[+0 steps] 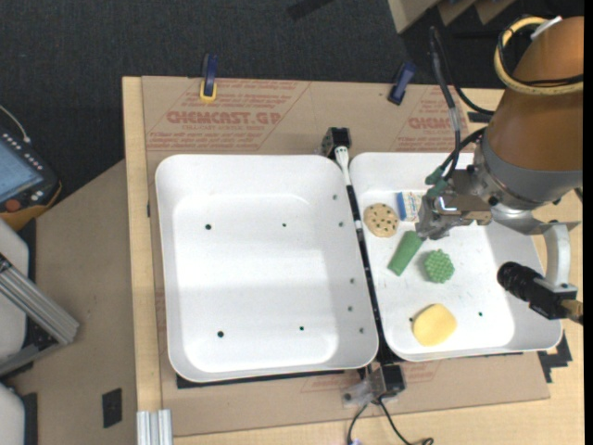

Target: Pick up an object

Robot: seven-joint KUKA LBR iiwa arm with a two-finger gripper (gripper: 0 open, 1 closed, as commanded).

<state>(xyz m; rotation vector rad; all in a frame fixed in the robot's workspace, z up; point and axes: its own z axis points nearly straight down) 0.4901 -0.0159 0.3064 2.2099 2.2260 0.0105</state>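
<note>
The right bin (463, 341) holds several small objects. A round tan cookie (380, 219) lies near its left wall. A green stick-shaped block (403, 253) lies slanted beside a green bumpy ball (438, 267). A yellow lemon-like lump (433, 324) sits near the front edge. A small white and blue item (406, 202) peeks out behind the gripper. My gripper (431, 227) hangs low over the top end of the green block, next to the cookie.
The left bin (255, 267) sits beside the right one, a black divider strip (357, 239) between them. Both rest on a cardboard sheet (278, 105) held by clamps. A black fitting (533, 288) juts over the right bin's right edge.
</note>
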